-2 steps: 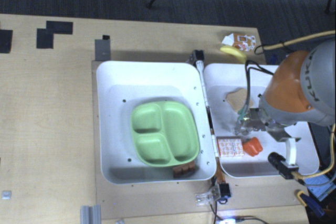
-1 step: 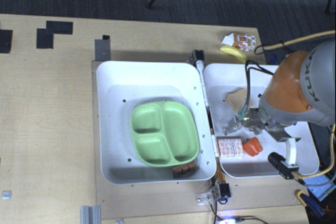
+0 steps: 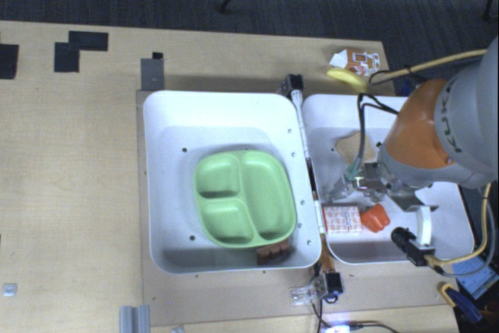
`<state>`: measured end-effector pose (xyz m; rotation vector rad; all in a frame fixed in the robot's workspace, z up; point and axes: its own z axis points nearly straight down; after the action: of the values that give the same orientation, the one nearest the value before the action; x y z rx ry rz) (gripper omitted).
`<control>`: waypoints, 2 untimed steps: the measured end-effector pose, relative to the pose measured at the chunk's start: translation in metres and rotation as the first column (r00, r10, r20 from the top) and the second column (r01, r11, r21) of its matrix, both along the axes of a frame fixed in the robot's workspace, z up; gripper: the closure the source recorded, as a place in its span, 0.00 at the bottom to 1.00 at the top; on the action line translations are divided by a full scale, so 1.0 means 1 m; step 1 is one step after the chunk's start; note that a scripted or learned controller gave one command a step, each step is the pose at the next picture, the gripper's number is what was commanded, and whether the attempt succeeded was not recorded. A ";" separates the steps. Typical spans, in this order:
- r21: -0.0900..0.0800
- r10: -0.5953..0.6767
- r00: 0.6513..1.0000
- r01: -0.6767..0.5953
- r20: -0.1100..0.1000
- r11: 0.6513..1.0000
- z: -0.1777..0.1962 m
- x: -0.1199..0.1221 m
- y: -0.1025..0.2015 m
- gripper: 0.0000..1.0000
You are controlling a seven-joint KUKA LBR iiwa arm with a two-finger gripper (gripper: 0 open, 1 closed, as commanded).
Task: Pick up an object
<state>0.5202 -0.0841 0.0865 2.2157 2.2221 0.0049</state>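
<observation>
My gripper (image 3: 352,183) hangs low in the right bin (image 3: 448,226), near that bin's left wall, under the grey arm with its orange band. Just below it lies a small white and red patterned box (image 3: 341,219), and an orange object (image 3: 376,218) rests beside the box on its right. I cannot make out anything held in the gripper. A pale tan piece (image 3: 349,144) lies on the bin floor above the gripper, partly hidden by the arm.
The left bin (image 3: 168,168) holds a green divided plate (image 3: 243,196), with a small brown object (image 3: 271,252) at the plate's lower edge. Beyond the right bin's far rim lie a yellow item (image 3: 345,77) and a small packet (image 3: 359,59).
</observation>
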 end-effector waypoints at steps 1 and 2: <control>0.000 0.003 1.000 -0.003 0.006 1.000 0.011 0.002 0.001 1.00; 0.000 0.003 1.000 -0.003 0.006 1.000 0.011 0.002 0.001 0.00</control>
<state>0.5222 -0.0834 0.0979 2.2098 2.2229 0.0115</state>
